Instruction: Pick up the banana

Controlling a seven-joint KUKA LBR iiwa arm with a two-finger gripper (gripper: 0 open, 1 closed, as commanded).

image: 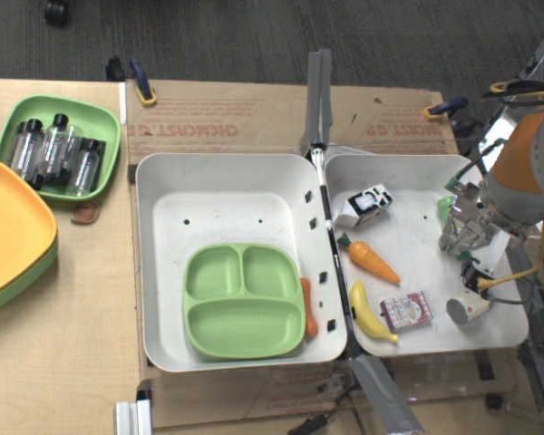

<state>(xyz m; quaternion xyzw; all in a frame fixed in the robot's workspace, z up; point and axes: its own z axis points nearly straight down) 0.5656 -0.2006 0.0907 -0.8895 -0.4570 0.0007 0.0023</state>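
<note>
Camera view: gripper (460, 236) over right bin (417, 166), well apart from banana (369, 313)

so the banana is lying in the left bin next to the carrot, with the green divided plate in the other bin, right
Not quite: the camera view shows the banana in the right bin, next to the carrot. The green divided plate is in the left bin.

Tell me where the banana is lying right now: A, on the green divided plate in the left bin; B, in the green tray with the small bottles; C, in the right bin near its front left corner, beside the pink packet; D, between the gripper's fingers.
C: the banana lies on the right bin floor by its front left corner, just left of the pink packet.
</note>
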